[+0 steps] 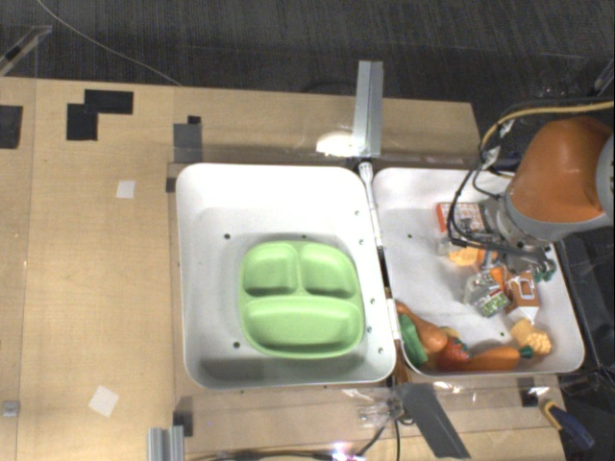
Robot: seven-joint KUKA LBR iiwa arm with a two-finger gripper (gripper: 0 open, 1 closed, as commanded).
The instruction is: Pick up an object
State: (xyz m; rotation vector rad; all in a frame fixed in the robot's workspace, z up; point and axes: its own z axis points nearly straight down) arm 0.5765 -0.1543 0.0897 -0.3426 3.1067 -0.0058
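Observation:
The right bin (423, 209) holds a pile of small toy foods. An orange carrot-like piece (432, 336), a red piece (454, 355) and a long orange piece (495, 358) lie along its front edge, with a yellow piece (531, 337) at the front right. Small packets (490, 299) sit in the middle right, and an orange-and-white box (463, 219) lies farther back. The arm's orange band (565, 171) hangs over the bin's right side. Its gripper (504, 257) reaches down among the packets, and the wrist hides the fingers.
The left bin (207, 209) carries a green divided tray (301, 298) in its middle. A metal post (369, 109) stands behind the seam between the bins. Cables (500, 133) loop off the arm at the right.

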